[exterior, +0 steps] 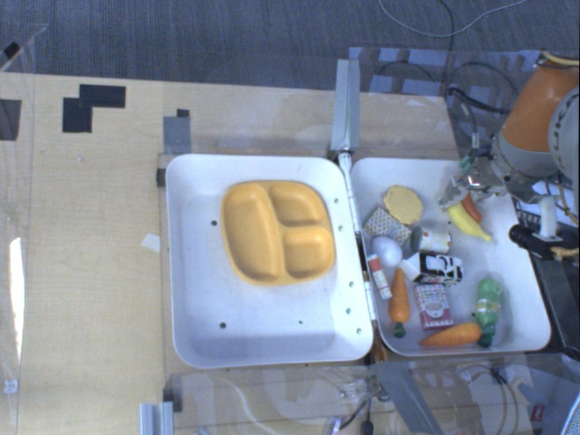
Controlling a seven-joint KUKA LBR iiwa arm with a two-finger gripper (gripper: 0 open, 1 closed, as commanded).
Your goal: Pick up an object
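Observation:
My gripper hangs over the far right part of the right bin, just above a yellow banana; nothing shows in its grasp. Below and left of it lie a yellow round piece, a grey can, a white egg, a black-and-white toy car, a red box, two carrots and a green bottle.
The left bin holds a yellow divided plate. A metal divider stands between the bins at the back. Cables trail behind the right bin. The arm's orange band rises at the right.

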